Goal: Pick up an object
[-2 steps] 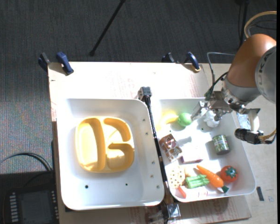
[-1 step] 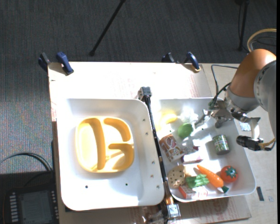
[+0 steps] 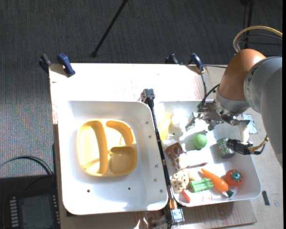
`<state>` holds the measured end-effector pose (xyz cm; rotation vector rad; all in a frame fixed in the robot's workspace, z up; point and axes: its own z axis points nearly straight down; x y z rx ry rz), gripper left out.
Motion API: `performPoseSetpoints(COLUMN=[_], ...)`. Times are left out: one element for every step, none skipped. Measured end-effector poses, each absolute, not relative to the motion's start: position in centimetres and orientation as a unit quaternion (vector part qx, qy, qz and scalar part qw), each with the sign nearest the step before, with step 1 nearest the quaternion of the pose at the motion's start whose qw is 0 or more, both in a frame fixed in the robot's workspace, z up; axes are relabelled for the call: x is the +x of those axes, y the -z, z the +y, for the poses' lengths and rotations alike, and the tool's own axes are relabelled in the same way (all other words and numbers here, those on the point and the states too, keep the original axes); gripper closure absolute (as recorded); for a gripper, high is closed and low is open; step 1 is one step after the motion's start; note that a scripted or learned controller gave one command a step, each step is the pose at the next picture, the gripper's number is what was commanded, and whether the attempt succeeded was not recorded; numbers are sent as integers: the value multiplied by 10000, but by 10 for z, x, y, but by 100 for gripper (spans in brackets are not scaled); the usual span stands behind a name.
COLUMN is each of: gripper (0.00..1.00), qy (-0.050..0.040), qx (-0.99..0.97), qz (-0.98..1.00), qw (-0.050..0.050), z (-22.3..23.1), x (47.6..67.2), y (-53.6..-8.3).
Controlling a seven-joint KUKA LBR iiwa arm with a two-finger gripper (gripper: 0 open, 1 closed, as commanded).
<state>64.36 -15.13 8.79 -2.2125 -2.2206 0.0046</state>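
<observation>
Toys crowd the right bin (image 3: 255, 185). The end effector (image 3: 203, 121) hangs just above the green ball (image 3: 199, 140), spread or pinched I cannot tell. Go down straight over the ball.

Yellow tray (image 3: 106, 148), green apple (image 3: 199, 140)

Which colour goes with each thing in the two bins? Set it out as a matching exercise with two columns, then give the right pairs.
Things:
1. divided plate in the left bin
2. round fruit below the gripper
3. tomato near the right bin's lower corner
4. carrot beside the tomato

Colours:
A. orange
B. yellow
C. red
D. green

Pairs: 1-B, 2-D, 3-C, 4-A
</observation>
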Motion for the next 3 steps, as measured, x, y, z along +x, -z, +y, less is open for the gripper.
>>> performPoseSetpoints(gripper=[0,100,100], qy=[-16,-24,-8], qx=[-7071,-7081,-7060], qz=[-7071,-7061,-7083], qw=[33,55,19], z=[-171,-171,-125], x=[600,600,601], y=[-84,-91,-175])
